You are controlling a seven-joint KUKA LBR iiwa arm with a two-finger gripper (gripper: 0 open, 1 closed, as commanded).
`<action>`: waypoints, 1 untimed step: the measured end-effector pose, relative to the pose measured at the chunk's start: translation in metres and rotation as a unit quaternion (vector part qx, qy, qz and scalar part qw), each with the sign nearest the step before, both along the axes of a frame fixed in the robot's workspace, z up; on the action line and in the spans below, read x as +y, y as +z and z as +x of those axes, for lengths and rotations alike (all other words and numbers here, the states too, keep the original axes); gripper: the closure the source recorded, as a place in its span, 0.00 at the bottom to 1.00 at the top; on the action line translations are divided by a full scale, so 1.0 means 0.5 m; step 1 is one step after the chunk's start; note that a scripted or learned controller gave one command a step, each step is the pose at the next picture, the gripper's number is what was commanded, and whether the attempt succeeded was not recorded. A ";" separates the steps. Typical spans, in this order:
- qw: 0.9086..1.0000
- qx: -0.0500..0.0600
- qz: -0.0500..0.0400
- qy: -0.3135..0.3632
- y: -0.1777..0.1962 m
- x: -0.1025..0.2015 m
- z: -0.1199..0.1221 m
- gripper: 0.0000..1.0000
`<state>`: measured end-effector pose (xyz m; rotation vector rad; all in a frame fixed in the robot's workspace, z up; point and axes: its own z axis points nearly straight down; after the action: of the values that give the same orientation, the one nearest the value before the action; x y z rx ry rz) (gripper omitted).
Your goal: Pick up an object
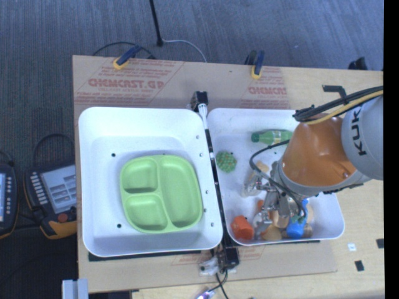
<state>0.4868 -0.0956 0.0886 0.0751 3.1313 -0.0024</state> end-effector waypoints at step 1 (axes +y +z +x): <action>1.000 0.000 0.000 0.000 0.000 0.000 0.000 0.00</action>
<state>0.4869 -0.0956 0.0886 0.0750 3.1312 -0.0024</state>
